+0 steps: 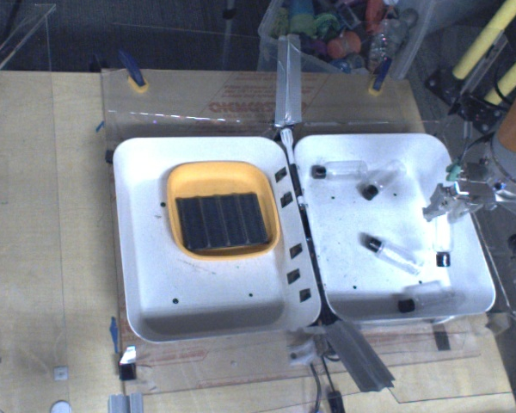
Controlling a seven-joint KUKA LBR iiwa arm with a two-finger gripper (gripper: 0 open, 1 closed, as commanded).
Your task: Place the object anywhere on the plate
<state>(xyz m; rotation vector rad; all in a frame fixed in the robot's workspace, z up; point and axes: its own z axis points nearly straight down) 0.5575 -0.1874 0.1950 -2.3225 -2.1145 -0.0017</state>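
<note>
A yellow square plate point(182, 179) sits in the left bin point(138, 256), and a dark ribbed rectangular block point(222, 220) lies on it. Several clear vials with black caps lie scattered in the right bin point(344, 282): one near the back point(342, 170), one beside it point(377, 184), one in the middle point(392, 253). My gripper point(442, 205) hovers over the right bin's right side, above a small vial point(443, 256). I see nothing held in it.
Another vial point(420, 300) rests on the right bin's front rim. A black-tabbed divider point(292, 222) separates the bins. A clear tub of colourful toys point(344, 15) stands behind them, and cables and yellow tubing point(490, 33) sit at the far right.
</note>
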